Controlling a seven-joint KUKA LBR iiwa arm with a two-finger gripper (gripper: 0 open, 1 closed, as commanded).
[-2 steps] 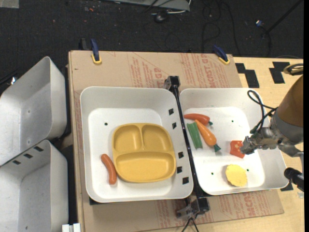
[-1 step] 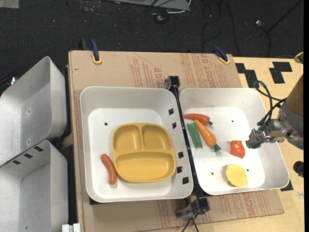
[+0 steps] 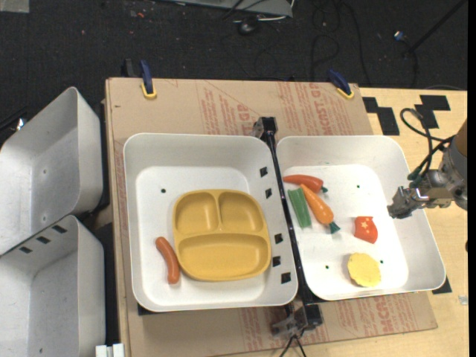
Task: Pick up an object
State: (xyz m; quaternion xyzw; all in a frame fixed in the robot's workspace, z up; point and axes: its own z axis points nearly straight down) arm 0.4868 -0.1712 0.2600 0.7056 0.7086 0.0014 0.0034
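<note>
The toy strawberry (image 3: pixel 365 230) is seen in the right bin (image 3: pixel 387 153), just left of the gripper (image 3: pixel 401 203) at the bin's right edge; nothing is seen gripped.

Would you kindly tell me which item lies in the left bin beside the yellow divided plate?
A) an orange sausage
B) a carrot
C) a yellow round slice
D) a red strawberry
A: the orange sausage lies by the left edge of the yellow divided plate in the left bin, while the other three lie in the right bin.
</note>
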